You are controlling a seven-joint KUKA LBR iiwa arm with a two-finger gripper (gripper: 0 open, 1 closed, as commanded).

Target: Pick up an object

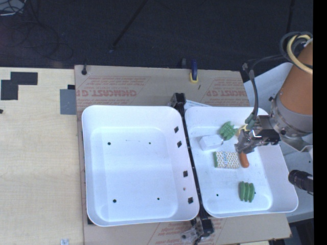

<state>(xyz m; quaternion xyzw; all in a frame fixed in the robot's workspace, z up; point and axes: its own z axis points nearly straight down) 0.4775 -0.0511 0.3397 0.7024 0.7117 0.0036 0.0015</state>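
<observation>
The right bin (278, 200) is taken as the landmark; the arm (299, 93) is seen over its far right rim. The gripper (246, 146) is poised mid-bin, whether spread or closed cannot be told. An orange piece (244, 161), just beneath it, beside a patterned packet (226, 160), runs lengthwise far-to-near. A straight descent, closing across that short width, is judged best

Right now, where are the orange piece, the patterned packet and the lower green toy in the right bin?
orange piece (244, 161): camera view, on its lower end, below the gripper.
patterned packet (226, 160): camera view, on its flat top face.
lower green toy (246, 192): camera view, on its ridged middle.
</observation>
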